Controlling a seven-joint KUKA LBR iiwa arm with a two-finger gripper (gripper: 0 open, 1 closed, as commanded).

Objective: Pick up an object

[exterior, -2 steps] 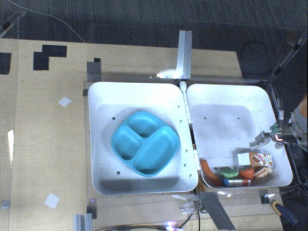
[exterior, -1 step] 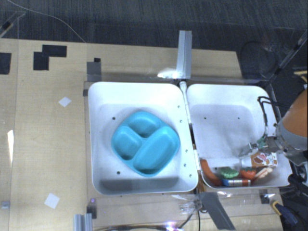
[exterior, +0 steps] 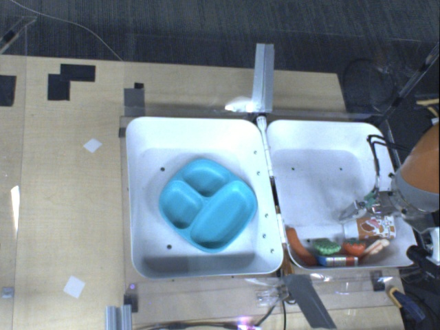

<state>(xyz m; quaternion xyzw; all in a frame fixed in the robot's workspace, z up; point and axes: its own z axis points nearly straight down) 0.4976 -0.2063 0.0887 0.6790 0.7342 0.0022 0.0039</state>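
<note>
A pile of small items lies along the front edge of the right bin. It holds an orange-red sausage-shaped piece, a green piece, a red piece, a red-and-blue pen-like stick and a printed packet. My gripper is low over the right end of this pile, just above the packet and touching or nearly touching it. The arm's orange band shows at the right edge. No item is visibly lifted.
The left bin holds a blue divided tray in its middle. A metal post stands behind the wall between the bins. Black cables run along the right bin's far right side.
</note>
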